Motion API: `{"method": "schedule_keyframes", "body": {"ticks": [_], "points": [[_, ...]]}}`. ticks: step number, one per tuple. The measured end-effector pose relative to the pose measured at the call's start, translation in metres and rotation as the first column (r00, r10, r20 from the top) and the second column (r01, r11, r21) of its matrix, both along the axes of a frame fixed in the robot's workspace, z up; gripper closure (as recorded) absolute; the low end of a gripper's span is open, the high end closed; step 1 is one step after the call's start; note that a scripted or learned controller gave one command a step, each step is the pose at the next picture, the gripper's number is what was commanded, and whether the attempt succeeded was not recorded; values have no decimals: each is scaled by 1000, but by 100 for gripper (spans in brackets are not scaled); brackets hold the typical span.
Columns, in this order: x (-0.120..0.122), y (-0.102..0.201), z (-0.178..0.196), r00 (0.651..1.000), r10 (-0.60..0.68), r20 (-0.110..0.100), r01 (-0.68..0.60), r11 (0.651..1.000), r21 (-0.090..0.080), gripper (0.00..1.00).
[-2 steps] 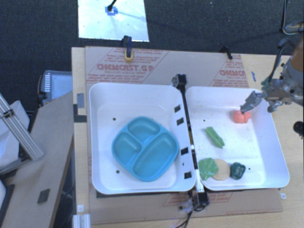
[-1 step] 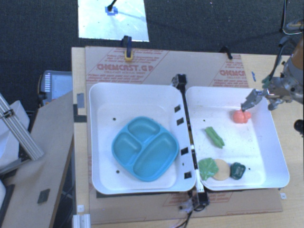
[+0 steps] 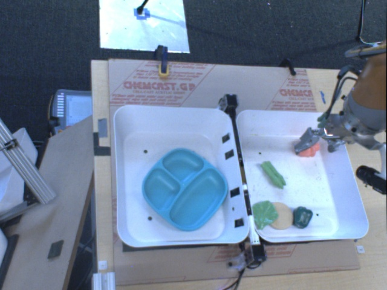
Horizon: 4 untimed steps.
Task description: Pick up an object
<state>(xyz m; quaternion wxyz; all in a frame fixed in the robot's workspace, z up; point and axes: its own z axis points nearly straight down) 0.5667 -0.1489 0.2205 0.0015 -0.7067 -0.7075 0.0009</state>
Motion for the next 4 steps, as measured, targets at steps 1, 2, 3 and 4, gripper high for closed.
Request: {"method": "schedule_keyframes", "body": {"ticks": [1, 2, 3, 4], "points": [[1, -9, -57, 1000, 0, 0, 0, 1000, -1, 0], [0, -7, -120, 1000, 0, -1, 0, 1000, 0, 0], [3, -8, -105, 1000, 1, 7, -1, 1000, -2, 100], [0, -2, -44, 1000, 3, 11, -3, 1000, -2, 100]]}}
